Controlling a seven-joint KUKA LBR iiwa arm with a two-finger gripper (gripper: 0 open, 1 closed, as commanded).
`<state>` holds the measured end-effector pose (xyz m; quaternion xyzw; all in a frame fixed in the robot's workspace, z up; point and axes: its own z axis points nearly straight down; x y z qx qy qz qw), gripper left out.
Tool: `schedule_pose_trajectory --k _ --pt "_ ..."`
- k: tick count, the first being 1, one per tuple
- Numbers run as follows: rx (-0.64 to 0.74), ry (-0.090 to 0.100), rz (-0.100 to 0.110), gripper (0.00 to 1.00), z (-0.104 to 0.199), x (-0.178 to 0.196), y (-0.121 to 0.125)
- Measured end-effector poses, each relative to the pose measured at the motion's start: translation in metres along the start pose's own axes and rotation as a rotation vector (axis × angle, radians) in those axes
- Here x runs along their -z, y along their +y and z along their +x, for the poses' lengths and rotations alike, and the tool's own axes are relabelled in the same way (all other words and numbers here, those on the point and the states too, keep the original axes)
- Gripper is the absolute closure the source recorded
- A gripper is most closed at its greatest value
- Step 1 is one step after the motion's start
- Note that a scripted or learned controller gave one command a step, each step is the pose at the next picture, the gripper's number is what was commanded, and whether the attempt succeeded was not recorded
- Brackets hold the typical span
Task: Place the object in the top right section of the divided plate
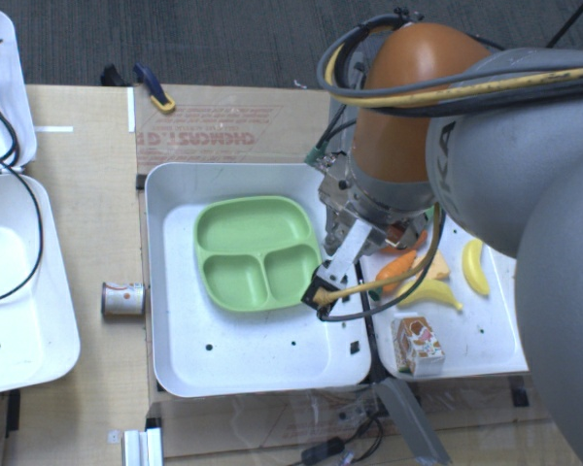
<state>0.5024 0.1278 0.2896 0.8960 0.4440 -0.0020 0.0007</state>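
A pale wooden worktop (87, 144) runs under dark carpeted floor (223, 17) along the top of the frame. At the left edge sits a white tray (58, 348). Just right of it a small can (123, 299) lies on its side on the wood, and a blue-and-yellow clamp (154, 87) lies farther up.

The middle bin (253, 352) holds the green divided plate (253, 250), with one wide section above two smaller ones. The hand (364, 226) hangs over the seam between the bins, just right of the plate; I cannot tell whether it is clenched or released.

In the right bin (486, 338), a carrot (403, 265) lies beside the hand, then two bananas (476, 265) and a small carton (418, 346) nearer the bottom.

Red lettering (209, 129) above the middle bin is reversed and unreadable.
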Motion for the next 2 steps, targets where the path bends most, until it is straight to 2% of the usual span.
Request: schedule_pose_trajectory --k 1,2 --pt "-0.151 -0.002 0.000 1.00 0.099 -0.077 0.009" --pt "-0.041 -0.001 0.000 1.00 0.118 -0.059 -0.010"
